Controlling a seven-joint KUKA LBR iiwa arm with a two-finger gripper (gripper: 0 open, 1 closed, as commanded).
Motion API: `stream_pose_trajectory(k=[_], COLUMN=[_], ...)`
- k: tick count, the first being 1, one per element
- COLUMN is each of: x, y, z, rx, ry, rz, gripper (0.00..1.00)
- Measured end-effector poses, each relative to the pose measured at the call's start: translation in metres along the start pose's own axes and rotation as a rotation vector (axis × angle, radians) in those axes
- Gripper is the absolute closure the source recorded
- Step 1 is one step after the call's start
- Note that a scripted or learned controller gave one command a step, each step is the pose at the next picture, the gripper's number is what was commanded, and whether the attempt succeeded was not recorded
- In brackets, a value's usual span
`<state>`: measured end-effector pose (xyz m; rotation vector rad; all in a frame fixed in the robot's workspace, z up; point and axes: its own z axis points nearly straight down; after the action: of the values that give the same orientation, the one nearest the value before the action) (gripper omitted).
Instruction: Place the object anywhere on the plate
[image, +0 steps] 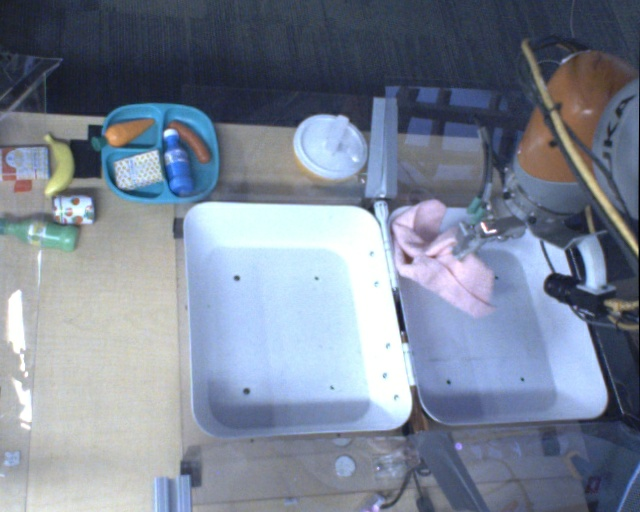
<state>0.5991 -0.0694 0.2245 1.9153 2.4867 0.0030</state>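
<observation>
A: Start with the camera view. Where is the object?

B: The pink cloth (440, 258) lies crumpled in the upper left corner of the right bin (520, 395), at centre right of the frame; its upper fold leans on the bin's left wall, just beside the divider between the two bins; the lower flap spreads out over the bin floor.

A: And the tool?

B: The gripper (478, 230) sits at the cloth's upper right edge, beneath the grey arm with its orange band (575, 105) in the upper right of the frame; whether it is clenched on the fabric or released, I cannot tell; glare and cabling blur that spot.

A: Why there?

B: My guess: the arm reaches in from the right, so the nearest bunched edge of the cloth is the easiest fold to pinch; a heaped fold gives more to grip than a flat flap.

A: And the plate?

B: The nearest candidate I see is the blue compartment plate (160, 152) at upper left, already bearing toy food and a small bottle; it is well apart from the cloth, beyond the left bin (290, 320).

A: The surface and room?

B: A pale wooden bench (90, 350); a white lidded cup (330, 147) at top centre; a banana (60, 165), a small can (73, 209) and a green bottle (40, 234) along the left edge; dark carpet (250, 45) across the top.
</observation>
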Motion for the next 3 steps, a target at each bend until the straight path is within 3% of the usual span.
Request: stream_pose_trajectory(k=[3], x=[0.127], y=[0.069], z=[0.005], rx=[-0.006], ry=[-0.002], rz=[-1.205], gripper=[1.0])
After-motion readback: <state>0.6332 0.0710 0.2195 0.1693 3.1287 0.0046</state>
